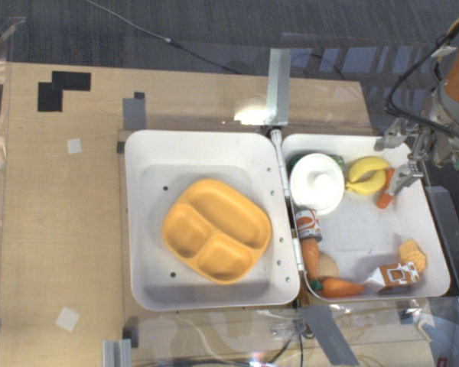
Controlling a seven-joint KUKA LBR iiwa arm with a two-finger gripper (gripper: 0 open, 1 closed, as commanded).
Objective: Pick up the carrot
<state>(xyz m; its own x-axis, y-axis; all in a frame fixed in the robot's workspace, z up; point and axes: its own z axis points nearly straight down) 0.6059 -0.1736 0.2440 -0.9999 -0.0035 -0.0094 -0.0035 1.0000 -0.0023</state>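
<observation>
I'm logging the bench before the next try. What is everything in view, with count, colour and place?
left bin: 1, white, left half of the bench
tray: 1, yellow, three compartments, middle of the left bin
right bin: 1, white, beside the left bin
white lid: 1, white, round, top left of the right bin
banana: 1, yellow, right of the white lid
carrot: 1, orange, at the right bin's front edge
bottle: 1, orange with a label, along the right bin's left wall
carton: 1, brown and white, front right corner
waffle: 1, orange-yellow, behind the carton
arm: 1, grey and orange, right edge
pincer: 1, metal, above the right bin's far right, by a small orange piece
</observation>
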